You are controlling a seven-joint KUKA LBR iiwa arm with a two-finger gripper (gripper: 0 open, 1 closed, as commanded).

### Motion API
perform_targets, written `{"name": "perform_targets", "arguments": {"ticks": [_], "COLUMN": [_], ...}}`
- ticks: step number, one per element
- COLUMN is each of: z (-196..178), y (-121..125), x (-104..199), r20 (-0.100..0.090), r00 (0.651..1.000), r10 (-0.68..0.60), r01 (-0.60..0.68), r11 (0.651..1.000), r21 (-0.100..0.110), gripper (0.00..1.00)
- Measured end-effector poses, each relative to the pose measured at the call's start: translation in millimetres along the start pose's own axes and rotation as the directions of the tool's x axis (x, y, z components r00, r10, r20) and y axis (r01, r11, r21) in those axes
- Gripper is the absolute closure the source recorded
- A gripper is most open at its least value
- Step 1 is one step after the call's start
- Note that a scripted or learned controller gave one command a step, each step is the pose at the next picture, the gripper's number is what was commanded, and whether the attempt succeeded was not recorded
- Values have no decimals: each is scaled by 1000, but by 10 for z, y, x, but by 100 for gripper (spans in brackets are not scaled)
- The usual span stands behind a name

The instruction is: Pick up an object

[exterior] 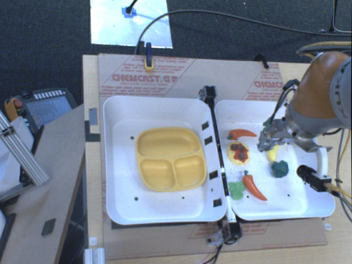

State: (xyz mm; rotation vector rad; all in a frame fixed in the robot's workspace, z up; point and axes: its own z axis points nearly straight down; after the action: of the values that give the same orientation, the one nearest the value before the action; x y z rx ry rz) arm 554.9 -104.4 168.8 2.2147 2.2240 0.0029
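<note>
The right bin (pixel 291 208) holds several toy foods. A red-orange pepper (pixel 242 133) lies at its upper left, with a round yellow piece with red spots (pixel 238 153) just below it. A small yellow piece (pixel 271 155) and a dark teal lump (pixel 279 169) sit near the middle. An orange carrot (pixel 254 187) and a green leafy piece (pixel 236 190) lie at the lower left. My gripper (pixel 267 142) hangs over the middle of this bin, just above the small yellow piece and to the right of the spotted piece.
The left bin (pixel 118 147) holds a yellow three-compartment tray (pixel 168 158). A black divider (pixel 215 147) runs between the bins. The arm (pixel 322 95) covers the right bin's upper right. A grey controller (pixel 47 109) sits on the side table at left.
</note>
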Motion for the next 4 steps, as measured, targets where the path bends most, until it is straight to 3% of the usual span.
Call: {"name": "perform_targets", "arguments": {"ticks": [1,2,4], "z": [-538,-844,-571], "y": [20,35,422], "x": [-3,-5,968], "r20": [1,0,-1], "r00": [1000,1000,1000], "r10": [-1,-1,-2], "r01": [1,1,2], "r11": [1000,1000,1000], "r21": [-4,-2,0], "gripper": [100,100,100]}}
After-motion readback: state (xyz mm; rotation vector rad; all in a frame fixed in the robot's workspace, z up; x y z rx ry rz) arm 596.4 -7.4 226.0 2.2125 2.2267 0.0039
